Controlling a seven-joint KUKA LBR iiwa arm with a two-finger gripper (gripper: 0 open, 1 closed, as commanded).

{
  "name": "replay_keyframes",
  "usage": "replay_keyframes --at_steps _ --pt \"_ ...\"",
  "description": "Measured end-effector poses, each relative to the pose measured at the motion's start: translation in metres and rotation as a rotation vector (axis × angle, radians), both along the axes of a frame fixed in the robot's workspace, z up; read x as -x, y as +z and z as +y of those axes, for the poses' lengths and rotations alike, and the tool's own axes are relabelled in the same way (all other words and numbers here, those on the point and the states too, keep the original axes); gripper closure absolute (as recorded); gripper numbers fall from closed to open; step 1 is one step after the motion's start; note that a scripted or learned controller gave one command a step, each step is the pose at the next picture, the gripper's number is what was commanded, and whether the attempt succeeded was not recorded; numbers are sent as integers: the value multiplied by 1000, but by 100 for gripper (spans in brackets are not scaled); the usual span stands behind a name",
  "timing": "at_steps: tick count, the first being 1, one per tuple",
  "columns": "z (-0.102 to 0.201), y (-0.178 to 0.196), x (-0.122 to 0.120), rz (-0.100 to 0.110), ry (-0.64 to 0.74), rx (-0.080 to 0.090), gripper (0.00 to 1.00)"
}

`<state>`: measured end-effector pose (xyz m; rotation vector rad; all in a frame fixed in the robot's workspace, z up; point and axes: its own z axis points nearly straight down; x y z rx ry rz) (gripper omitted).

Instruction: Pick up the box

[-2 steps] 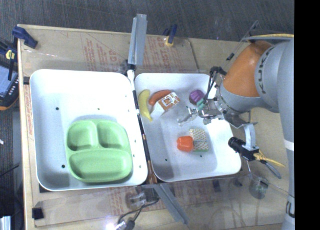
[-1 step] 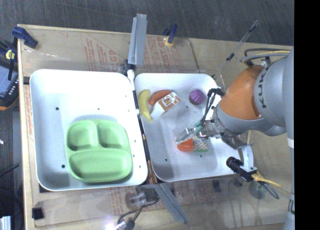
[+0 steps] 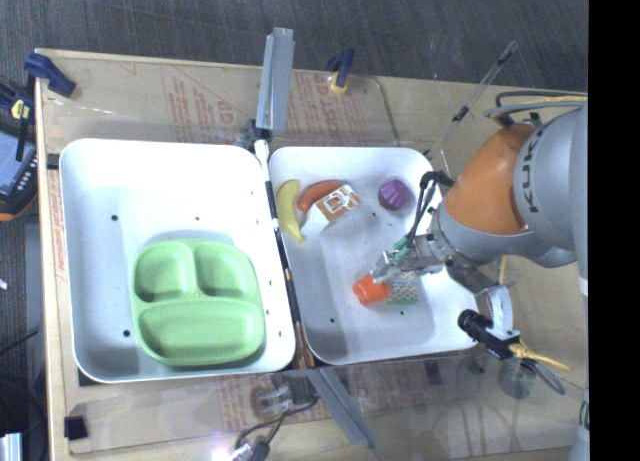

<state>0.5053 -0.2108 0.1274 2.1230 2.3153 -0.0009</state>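
The box point(image 3: 339, 201) lay in the right-hand bin point(image 3: 352, 339), toward its far left corner, a small white carton with an orange and brown print on its upper face. It lay flat and slightly skewed, its long axis running roughly from the bin's near left toward its far right. A red sausage-shaped toy point(image 3: 319, 192) lay touching the box's far left side, and a yellow banana point(image 3: 290, 210) curved along the bin's left wall just beside both, so the box was hemmed in on its left and far sides. A purple, rounded toy point(image 3: 395, 193) sat apart to the box's right, near the far wall. The box's near side faced bare white bin floor. The arm point(image 3: 510, 199), grey with its orange band, reached in over the bin's right rim, and the gripper point(image 3: 397, 267) sat low over the middle of the bin, well apart from the box. Just beside the gripper lay an orange object point(image 3: 370, 290) and a small speckled grey-green piece point(image 3: 404, 292), both near the fingertips. Whether the hand was spread or closed could not be told. The left-hand bin point(image 3: 90, 174) held a green divided tray point(image 3: 199, 302) toward its near side.
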Motion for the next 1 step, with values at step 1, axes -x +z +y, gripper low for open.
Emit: replay_keyframes --at_steps 1 --pt "41 109 -28 0 87 -1 100"
